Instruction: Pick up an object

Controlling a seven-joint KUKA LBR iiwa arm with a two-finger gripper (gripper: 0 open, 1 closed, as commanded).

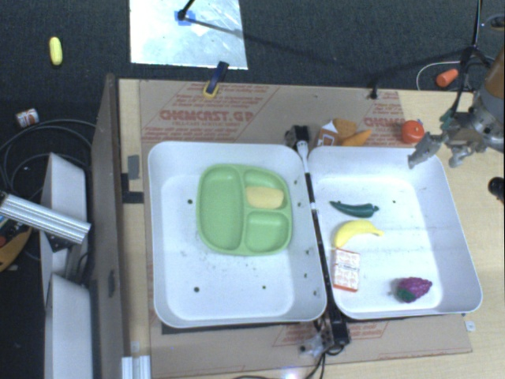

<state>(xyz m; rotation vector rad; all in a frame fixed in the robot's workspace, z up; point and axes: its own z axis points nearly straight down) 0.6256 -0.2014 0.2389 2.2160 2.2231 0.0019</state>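
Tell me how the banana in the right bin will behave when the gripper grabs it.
The banana looks like smooth, glossy plastic, so probably light, stiff and somewhat slippery. Its curved shape may make it pivot or rock when nudged.

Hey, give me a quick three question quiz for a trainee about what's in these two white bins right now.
1. True or false: the banana lies in the right bin.
2. What lies in the green tray's upper right compartment?
3. Which is nearest the gripper: A green pepper, B purple grapes, C small carton?

Key: 1 true. 2 a yellow block. 3 A.
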